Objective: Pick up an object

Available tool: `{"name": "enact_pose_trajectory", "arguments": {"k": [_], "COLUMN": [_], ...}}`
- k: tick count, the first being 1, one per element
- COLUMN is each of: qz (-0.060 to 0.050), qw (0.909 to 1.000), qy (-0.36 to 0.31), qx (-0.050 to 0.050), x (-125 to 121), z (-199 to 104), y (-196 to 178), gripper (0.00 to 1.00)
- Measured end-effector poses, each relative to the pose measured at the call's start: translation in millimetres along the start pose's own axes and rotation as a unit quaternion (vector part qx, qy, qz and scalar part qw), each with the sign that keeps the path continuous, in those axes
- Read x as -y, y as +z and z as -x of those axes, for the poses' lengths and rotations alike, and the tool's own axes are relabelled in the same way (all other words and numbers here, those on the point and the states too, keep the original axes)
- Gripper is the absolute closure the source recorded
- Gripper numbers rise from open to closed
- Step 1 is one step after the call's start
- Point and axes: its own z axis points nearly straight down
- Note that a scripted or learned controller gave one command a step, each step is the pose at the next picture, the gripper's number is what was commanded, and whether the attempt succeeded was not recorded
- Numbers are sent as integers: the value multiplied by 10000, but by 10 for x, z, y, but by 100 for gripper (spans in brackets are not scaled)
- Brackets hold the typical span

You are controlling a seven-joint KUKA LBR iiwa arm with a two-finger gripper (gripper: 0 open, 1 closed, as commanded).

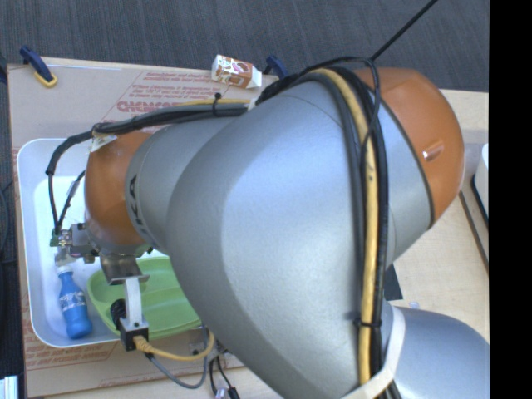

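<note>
Grey casing of the arm takes up most of the camera view, reaching in from the right and across to the left bin. Its orange band sits over the middle of that bin. The wrist hardware hangs below the band, above the bin floor. Jaws: whether they are wide, narrow or holding anything cannot be told, as the arm covers them.

Items for picking, both in the left bin:
- Blue bottle with a pale cap, at the near left corner, cap pointing to the far side. Whether it stands or lies flat cannot be told.
- Lime-green dish, just right of the bottle, along the near wall. Its right part is hidden under the arm.

Surroundings: the bin rests on a sheet of cardboard with red print. A small white-and-brown packet lies on the cardboard's far edge. One blue clamp grips the far left corner. Pale tabletop shows at the right.
</note>
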Motion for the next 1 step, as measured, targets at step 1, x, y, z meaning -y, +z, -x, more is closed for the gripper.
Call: {"name": "enact_pose_trajectory", "arguments": {"k": [1], "qz": [29], "qw": [10000], "qy": [-28], "qx": [2], "x": [-27], "z": [-1], "y": [-115], "gripper": [100]}}
